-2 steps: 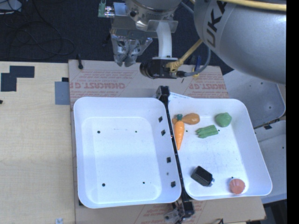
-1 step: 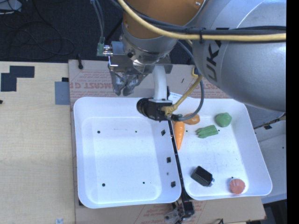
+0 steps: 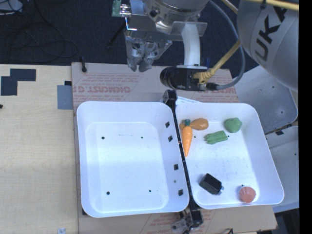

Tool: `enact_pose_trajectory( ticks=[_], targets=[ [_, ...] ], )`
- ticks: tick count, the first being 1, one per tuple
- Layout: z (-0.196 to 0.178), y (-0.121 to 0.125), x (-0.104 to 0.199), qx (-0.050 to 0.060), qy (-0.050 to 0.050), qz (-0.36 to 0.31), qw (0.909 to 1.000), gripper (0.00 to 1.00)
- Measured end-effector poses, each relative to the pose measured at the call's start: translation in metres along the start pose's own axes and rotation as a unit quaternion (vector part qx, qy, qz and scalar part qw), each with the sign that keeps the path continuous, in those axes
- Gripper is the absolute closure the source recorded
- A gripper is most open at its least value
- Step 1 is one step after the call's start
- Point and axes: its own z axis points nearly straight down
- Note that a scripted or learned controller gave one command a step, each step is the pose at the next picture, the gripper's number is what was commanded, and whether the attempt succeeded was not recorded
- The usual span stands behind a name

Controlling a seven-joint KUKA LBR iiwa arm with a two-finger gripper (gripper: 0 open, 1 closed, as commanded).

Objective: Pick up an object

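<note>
My hand hangs above the bench, fingers together on nothing; the carrot (and its neighbours) lies untouched, so the whole pick remains.

Bright even overhead light, white bins near glare (soft shadows inside), dark background, slightly soft focus

The arm has a smooth grey casing bearing large dark letters. Beside the gripper sits a rounded silver wrist housing with a white bracket and a black cylindrical unit. A yellow cable and a grey hose run to that unit. A small green circuit board adjoins the gripper's metallic body.
</note>
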Motion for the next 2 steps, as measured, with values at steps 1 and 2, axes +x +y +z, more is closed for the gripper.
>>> enact_pose_trajectory(
  ticks=[1,2],
  targets=[
    [0.007,-0.012,0.0,0.005,-0.002,0.0,1.0,1.0],
    [0.033,-0.071,0.001,0.007,-0.003,0.0,1.0,1.0]
  ],
)
